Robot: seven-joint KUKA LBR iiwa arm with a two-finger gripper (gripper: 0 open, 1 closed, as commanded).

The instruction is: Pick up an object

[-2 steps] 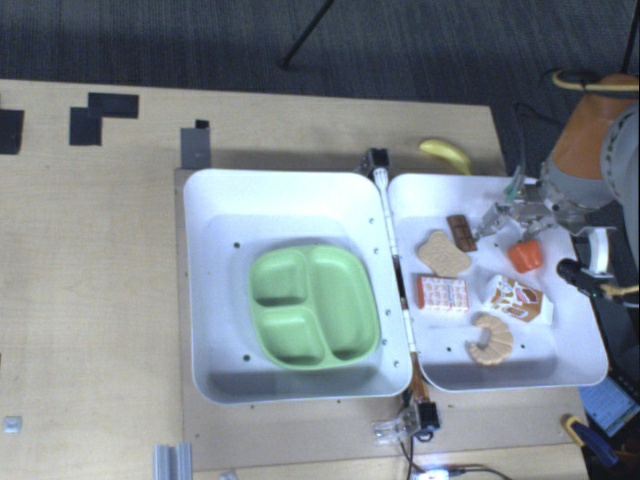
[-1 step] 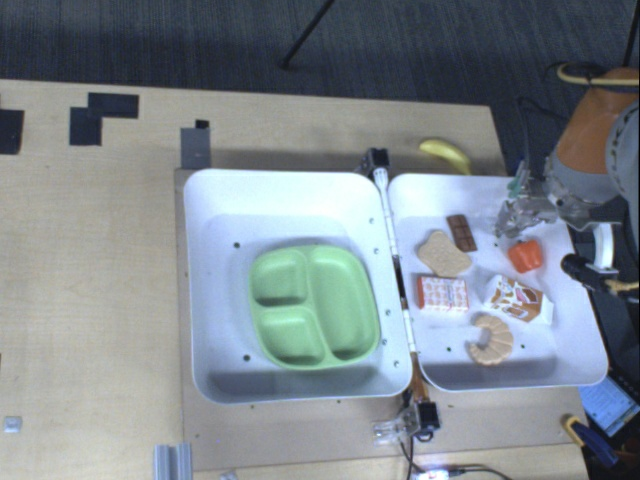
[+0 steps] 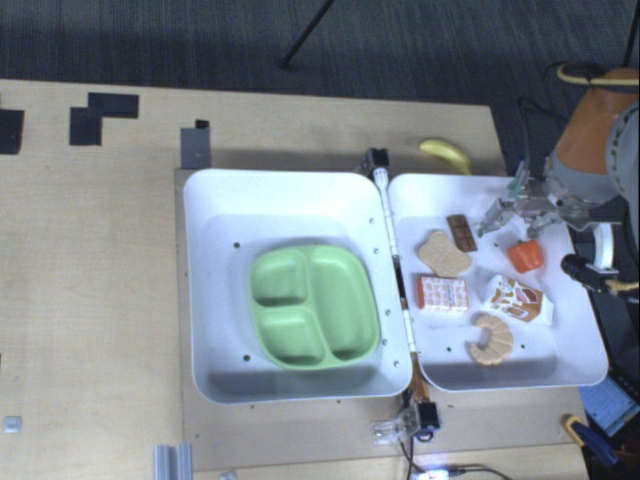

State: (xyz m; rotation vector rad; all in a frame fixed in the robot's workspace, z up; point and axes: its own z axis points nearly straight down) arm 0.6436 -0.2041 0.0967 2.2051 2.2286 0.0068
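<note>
Orange and small, a toy (image 3: 526, 256) lies in the right bin (image 3: 590, 363), just below the spread-open, empty hand (image 3: 517, 211). The left bin (image 3: 205, 268) holds a green tray (image 3: 312, 306). Both sit on a pale wooden tabletop (image 3: 90, 298) beside dark carpet (image 3: 200, 23).

Even, moderately bright overhead light; colours read true. Left white bin (image 3: 215, 298) slightly blown out along its rim, with soft grey shadow pooled inside its near wall under the green tray (image 3: 313, 305). Right white bin (image 3: 575, 363) is similarly bright, with faint short shadows beside the items below the gripper (image 3: 515, 213). Dark carpet (image 3: 200, 18) up top is dim and grainy. Overall soft focus; fine gripper detail smeared. Bench edges bow slightly toward frame borders.
</note>
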